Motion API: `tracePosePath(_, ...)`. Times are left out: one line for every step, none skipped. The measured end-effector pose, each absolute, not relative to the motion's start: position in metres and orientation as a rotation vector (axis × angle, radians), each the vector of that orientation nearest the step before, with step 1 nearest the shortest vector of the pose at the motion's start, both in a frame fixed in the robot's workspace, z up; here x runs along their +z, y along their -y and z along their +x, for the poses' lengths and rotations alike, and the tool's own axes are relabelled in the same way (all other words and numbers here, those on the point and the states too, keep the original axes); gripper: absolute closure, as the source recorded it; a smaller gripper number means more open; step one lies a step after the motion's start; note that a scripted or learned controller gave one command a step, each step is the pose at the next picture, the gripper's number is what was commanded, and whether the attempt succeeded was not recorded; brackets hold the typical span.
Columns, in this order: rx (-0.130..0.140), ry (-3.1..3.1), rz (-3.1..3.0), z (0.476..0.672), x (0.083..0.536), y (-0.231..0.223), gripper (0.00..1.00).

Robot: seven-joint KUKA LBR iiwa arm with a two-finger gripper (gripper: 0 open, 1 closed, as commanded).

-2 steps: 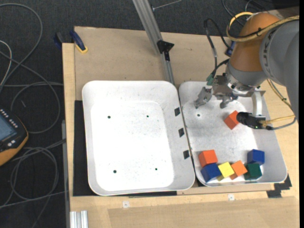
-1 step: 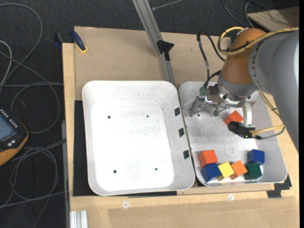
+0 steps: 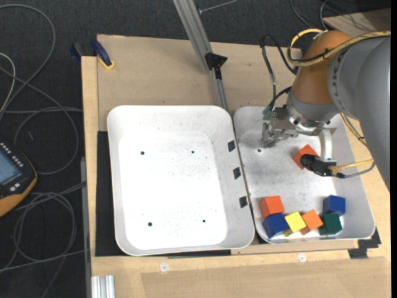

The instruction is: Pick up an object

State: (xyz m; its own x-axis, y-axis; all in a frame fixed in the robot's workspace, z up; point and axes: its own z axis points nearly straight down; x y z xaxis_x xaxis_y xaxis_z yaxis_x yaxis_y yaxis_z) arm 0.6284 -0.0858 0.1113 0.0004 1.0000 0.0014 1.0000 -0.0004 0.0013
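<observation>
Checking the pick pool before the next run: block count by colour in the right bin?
Orange blocks: 3
Blue blocks: 2
Yellow block: 1
Green block: 1
Total: 7, all in the right bin.

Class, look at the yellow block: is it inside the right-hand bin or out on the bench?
Inside. The yellow block lies within the right bin's rim, near its front edge, between a blue block and an orange block.

Orange block (image 3: 306,153) alone mid right bin (image 3: 273,172), six coloured blocks (image 3: 301,216) clustered near front edge
</observation>
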Motion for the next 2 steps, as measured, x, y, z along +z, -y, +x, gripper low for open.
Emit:
tracePosePath(-0.007,2.225,-2.226,0.631,0.164,0.096,1.00)
tracePosePath(-0.007,2.227,-2.223,0.630,0.210,0.091,1.00)
